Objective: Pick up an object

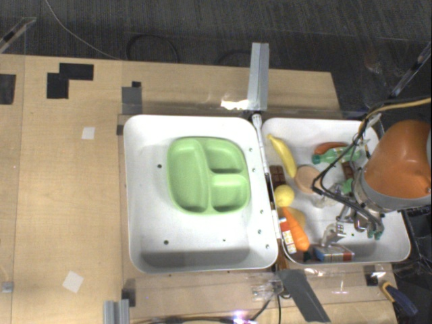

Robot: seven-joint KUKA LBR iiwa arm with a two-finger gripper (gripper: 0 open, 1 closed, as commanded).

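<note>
Claw point(335, 233): low in the right bin point(398, 248), near its front wall; grip cannot be told.
Fruit and veg: one banana point(283, 155), one lemon point(284, 196), one carrot point(295, 227), all left of the claw.
Left bin point(145, 181): one green tray point(206, 174).
Obstruction: arm's orange band point(403, 160) and cables point(337, 167) cover the bin's right side.

Your arm point(403, 167) comes in from the right edge, its orange band bulging large just above the wrist. Dark cables loop out from the wrist on the side away from the edge. Below the band you see the gripper point(344, 225) pointing down, a cluster of grey metal parts. You cannot tell from this angle how its fingers stand.
</note>
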